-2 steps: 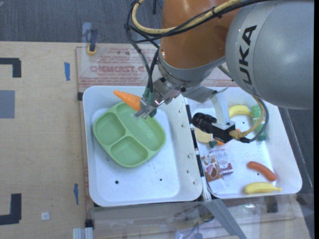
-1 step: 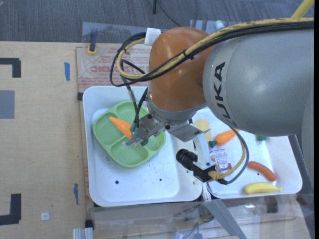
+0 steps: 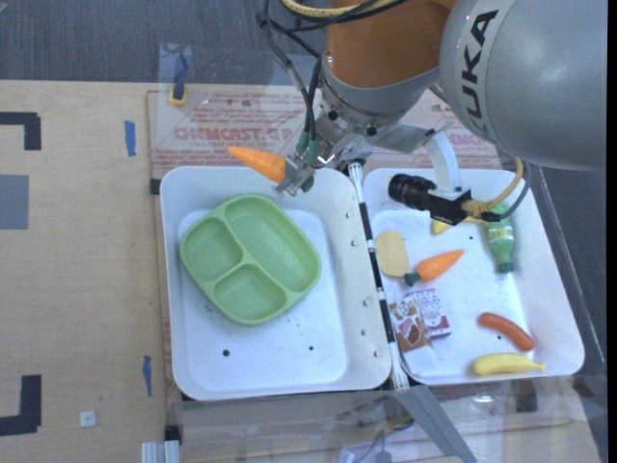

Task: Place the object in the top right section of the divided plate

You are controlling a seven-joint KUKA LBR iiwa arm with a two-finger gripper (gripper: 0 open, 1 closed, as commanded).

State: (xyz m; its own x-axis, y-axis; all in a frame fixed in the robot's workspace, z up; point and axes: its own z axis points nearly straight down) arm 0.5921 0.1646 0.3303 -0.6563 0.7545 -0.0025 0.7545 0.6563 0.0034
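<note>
The jaws grip the carrot by its thick end; it looks light, hard and smooth above the green plate.

1. The arm is cut off by the top and right edges.
2. The gripper fingertips are largely masked by the wrist; the thick end of the orange carrot is covered there.
3. Print on the small packet is too small to be read.
4. The yellow item beneath the black cylinder is mostly concealed.
</note>
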